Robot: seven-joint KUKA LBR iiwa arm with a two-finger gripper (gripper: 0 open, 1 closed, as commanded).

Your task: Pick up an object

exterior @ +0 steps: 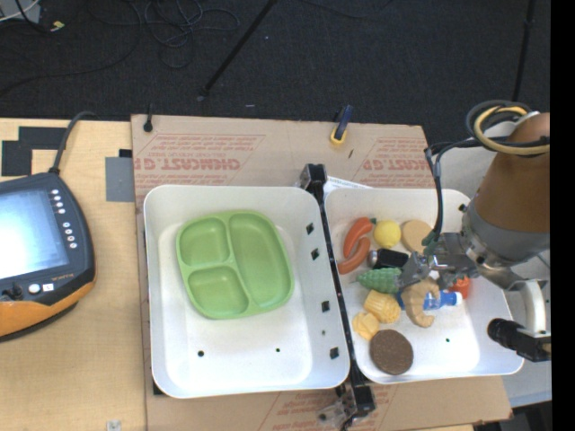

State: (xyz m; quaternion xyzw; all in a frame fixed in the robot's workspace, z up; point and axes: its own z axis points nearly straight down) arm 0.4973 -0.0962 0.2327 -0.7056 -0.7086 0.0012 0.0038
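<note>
Metal two-finger gripper, grip state unreadable, low over glossy plastic toy food in right smooth shallow white bin; left bin holds green three-compartment tray.

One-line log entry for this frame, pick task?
arm: reaching in over right white bin | gripper: low among toy food pile, fingers unclear | nearest: green leafy toy, yellow corn toy | green divided plate: left bin

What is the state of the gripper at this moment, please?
Gripper: low over the toy food in the right bin; open or closed cannot be told, and no object shows between its fingers.
</note>
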